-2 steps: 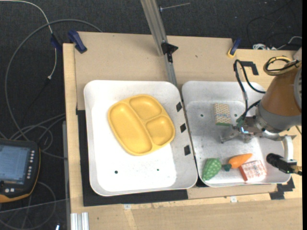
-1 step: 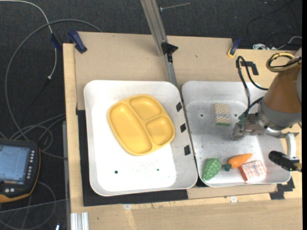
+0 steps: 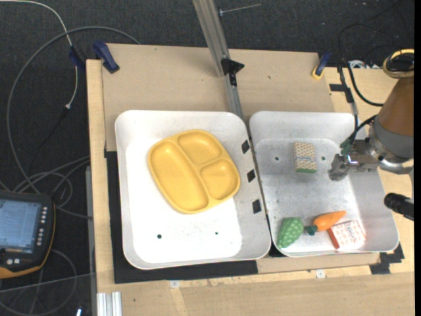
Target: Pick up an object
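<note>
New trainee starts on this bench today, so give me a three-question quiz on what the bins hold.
1. True or false: the yellow divided plate lies in the right bin.
2. Which thing sits nearest the gripper? A carrot B patterned box C green toy
3. Fill in: the carrot lies between the green toy and the ____ carton.

Key: 1 false; 2 B; 3 red and white.

Patterned box (image 3: 304, 157), strawberry (image 3: 290, 232), carrot (image 3: 328, 220), carton (image 3: 346, 234).
</note>
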{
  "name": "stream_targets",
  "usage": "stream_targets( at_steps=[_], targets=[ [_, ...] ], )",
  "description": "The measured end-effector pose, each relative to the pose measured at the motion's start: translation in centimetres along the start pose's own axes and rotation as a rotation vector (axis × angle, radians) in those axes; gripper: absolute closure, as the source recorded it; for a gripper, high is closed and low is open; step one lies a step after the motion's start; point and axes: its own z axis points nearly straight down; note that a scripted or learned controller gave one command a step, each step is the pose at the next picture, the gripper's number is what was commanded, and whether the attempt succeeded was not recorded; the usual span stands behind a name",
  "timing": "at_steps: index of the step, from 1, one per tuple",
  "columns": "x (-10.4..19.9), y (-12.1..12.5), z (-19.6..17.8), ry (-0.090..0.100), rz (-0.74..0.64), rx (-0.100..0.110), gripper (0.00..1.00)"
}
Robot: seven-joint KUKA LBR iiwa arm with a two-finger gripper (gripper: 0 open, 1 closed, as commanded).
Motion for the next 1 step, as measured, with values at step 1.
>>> stream_targets(
  at_steps=[1],
  targets=[
    [-0.03,0.20,-4.18,0.000,0.000,0.001,1.00]
  ],
)
